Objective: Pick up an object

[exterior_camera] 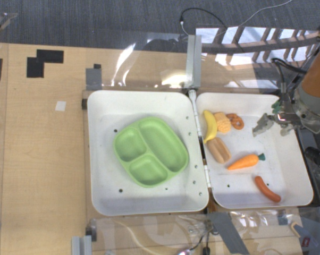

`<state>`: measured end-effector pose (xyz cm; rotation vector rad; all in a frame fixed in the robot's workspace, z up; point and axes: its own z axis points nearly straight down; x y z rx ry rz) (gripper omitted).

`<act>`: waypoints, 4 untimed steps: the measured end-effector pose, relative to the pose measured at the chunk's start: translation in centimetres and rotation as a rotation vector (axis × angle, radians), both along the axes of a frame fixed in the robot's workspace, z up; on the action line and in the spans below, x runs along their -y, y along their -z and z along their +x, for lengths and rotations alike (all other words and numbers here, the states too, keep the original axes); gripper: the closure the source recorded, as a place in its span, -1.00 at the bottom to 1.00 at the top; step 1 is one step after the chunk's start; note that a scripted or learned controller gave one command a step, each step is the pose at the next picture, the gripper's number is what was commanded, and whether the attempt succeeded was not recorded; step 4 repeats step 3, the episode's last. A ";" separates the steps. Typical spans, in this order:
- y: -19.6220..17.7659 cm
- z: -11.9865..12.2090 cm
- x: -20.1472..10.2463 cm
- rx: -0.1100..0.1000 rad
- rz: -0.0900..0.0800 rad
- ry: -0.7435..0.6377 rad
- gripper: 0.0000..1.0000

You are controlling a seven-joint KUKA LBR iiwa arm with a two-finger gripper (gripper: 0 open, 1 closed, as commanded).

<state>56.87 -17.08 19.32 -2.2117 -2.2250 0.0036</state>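
Overhead view of two white bins side by side. The arm (315,84) enters from the view's right and holds the pincer (274,126) over the upper right part of the right bin (293,166). Its two fingers (262,124) are spread wide with nothing between them.

All six small items lie in this bin, each apart from the pincer.

(a) Carrot (243,162): nearest item, below and slightly left of the pincer. Its long axis runs almost left to right in the view, rising a little toward the right. The green top faces right, toward the pincer's side; the narrow tip points left.

(b) Sausage (267,189): directly below the pincer, farther than the carrot. Its axis is diagonal, from upper left to lower right.

(c) Pretzel (235,122): left of the pincer at about the same height.

(d) Orange lump (222,124): just beyond the pretzel, touching it.

(e) Banana (209,125): farthest left, against the bin's wall. Its axis runs top to bottom, gently curved.

(f) Roll (219,150): left of and below the pincer, its axis tilted from upper left to lower right, its upper end near the banana's lower tip.

The left bin (104,195), well left of the pincer, bears a green plate (150,152) with three compartments.
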 end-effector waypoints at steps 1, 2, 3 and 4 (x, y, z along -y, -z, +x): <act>10.4 -4.6 -1.9 0.017 -0.004 -0.194 -1.00; 9.6 -4.3 -2.0 0.019 -0.002 -0.195 1.00; -0.5 -2.5 -6.6 0.013 -0.003 -0.190 1.00; -0.5 -2.5 -6.6 0.013 -0.003 -0.190 1.00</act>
